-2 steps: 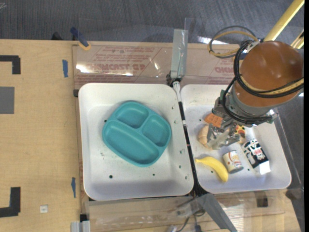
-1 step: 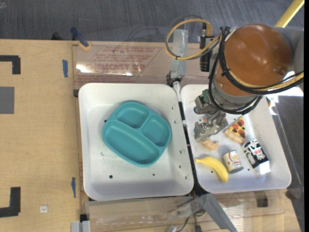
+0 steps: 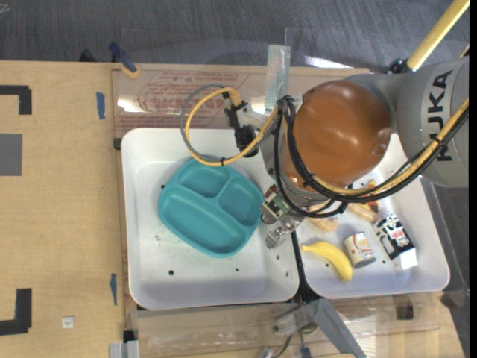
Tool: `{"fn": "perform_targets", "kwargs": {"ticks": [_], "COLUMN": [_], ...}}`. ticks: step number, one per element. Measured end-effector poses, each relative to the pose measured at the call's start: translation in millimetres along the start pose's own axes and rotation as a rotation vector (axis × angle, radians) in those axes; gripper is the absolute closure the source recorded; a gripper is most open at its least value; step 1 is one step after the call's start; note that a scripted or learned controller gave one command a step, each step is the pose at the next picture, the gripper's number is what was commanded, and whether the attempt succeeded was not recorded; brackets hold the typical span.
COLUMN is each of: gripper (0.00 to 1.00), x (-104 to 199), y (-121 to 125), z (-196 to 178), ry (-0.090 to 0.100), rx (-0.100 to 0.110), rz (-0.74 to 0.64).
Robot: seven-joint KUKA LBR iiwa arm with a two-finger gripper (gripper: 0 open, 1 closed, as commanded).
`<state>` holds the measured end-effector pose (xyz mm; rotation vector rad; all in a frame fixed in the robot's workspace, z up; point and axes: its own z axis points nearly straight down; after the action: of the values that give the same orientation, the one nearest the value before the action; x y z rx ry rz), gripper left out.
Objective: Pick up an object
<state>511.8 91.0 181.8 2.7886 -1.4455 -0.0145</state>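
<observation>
orange wrist band tops the view; my gripper hangs at the teal tray's three o'clock edge. grip state unclear, nothing lifted yet.

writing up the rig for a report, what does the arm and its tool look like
The arm is grey with black KUKA lettering and a glossy orange rounded band above the wrist. Black and yellow cables loop out from it and run along its body. The tool is a small metallic unit with greenish parts; finer detail is too small to tell.
</observation>
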Motion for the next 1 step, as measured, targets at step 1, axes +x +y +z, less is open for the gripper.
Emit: {"fn": "perform_targets", "kwargs": {"ticks": [1], "gripper": [1.00], "x": [-35.8], "y": [-16.0], "z": [-60.7], "ry": [0.004], "rx": [0.006], "rz": [-0.411]}}
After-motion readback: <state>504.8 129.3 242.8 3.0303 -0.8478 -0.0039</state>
